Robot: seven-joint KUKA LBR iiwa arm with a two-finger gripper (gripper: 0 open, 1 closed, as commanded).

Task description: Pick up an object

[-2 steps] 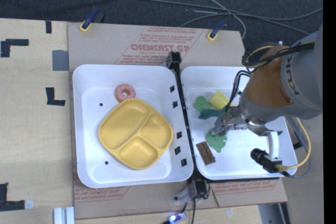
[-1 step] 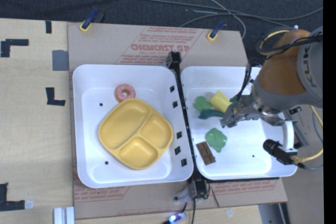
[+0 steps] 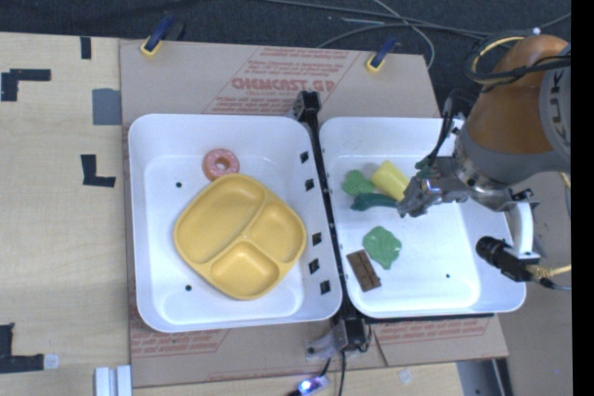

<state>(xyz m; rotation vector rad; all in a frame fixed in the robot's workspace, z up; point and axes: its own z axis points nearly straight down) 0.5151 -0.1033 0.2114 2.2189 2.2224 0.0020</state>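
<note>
While the task just says grab an object, the closest candidates are the yellow block (image 3: 390,176) and the dark teal piece (image 3: 374,199), both just to the left of the fingers (image 3: 409,205) in the right bin (image 3: 464,292). The yellow block sits up-left of the fingers, very near or touching them; honestly I can't tell which. The teal piece lies directly left of the tips. Whether the fingers are spread or pressed together I can't tell either, since they're a dark blob from this angle, and nothing is clearly pinched between them.

A bit further left of the teal piece there's a green piece (image 3: 357,183), touching it. Below-left of the fingers, a little apart, is a light green lump (image 3: 381,246), and past that, towards the bin's lower left corner, a brown bar (image 3: 364,270).

Behind the fingers, to the right, the grey arm with its orange band (image 3: 520,107) hangs over the bin's right side.

Far left of the fingers, across the divider, the left bin (image 3: 148,199) holds a yellow divided plate (image 3: 241,236) with a pink donut (image 3: 221,164) just off its upper left edge. Both bins sit on a cardboard sheet (image 3: 278,83) on the desk (image 3: 56,246).
</note>
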